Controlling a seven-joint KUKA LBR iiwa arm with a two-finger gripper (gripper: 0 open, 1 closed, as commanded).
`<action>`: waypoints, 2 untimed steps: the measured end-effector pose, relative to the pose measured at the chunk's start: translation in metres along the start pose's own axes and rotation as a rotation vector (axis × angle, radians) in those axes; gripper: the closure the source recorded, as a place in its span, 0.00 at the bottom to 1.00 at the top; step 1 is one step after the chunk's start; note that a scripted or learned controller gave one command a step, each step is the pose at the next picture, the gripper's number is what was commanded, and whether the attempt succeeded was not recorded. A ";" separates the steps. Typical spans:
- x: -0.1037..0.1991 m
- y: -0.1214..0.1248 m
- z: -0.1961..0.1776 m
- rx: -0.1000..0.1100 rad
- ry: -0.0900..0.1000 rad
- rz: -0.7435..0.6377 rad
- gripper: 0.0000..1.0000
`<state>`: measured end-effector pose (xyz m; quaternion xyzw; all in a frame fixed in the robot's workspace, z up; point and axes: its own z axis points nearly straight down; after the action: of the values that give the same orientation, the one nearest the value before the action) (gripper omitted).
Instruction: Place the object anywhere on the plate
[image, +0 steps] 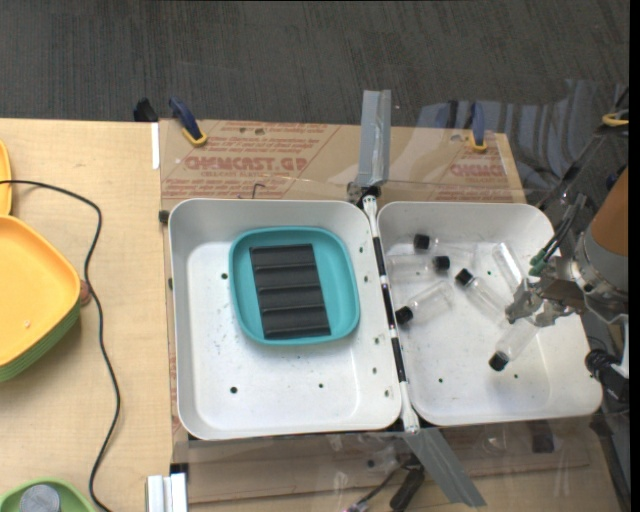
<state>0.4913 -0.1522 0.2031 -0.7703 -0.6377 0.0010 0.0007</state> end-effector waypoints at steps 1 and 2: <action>0.000 0.000 0.000 0.000 0.000 0.000 0.00; -0.031 -0.007 -0.145 0.000 -0.002 0.110 0.00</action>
<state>0.4784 -0.1816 0.3481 -0.8043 -0.5942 0.0018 -0.0002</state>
